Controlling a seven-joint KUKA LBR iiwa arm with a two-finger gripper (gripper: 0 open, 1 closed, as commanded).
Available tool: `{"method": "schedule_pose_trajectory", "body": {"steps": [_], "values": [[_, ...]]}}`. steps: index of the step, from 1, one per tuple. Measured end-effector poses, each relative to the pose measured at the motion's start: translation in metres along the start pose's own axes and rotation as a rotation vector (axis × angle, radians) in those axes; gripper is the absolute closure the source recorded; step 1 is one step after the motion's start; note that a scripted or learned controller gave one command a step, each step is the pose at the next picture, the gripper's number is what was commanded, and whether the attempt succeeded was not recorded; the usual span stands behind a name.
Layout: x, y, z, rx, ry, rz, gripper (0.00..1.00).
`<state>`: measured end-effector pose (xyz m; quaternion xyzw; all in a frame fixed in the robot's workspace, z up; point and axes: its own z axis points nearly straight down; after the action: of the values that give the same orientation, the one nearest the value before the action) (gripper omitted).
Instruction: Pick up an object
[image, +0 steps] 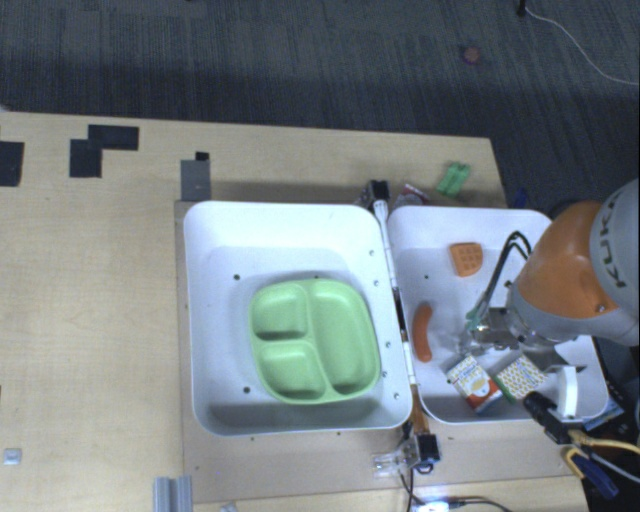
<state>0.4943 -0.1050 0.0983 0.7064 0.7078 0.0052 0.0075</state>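
My gripper (478, 342) reaches down into the right bin (440, 235), below the arm's orange band (565, 275). Just under it lies a small white and red carton (472, 382), with a patterned packet (520, 378) to its right. To the gripper's left, near the bin's left wall, lies a red sausage (423, 332). An orange waffle-like cracker (465, 258) rests toward the bin's far side. The wrist hides how the gripper meets the carton.
The left bin (215, 260) holds a green divided plate (313, 338). A green item (453, 179) lies on the bench beyond the right bin. Cables and clips (415, 455) sit at the front edge between the bins.
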Motion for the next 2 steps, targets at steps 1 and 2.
{"method": "schedule_pose_trajectory", "body": {"steps": [1,2], "values": [[-0.097,0.053,0.005,0.015,0.002,0.0,1.0],[-0.1,0.134,0.015,0.013,0.003,-0.004,1.0]]}}
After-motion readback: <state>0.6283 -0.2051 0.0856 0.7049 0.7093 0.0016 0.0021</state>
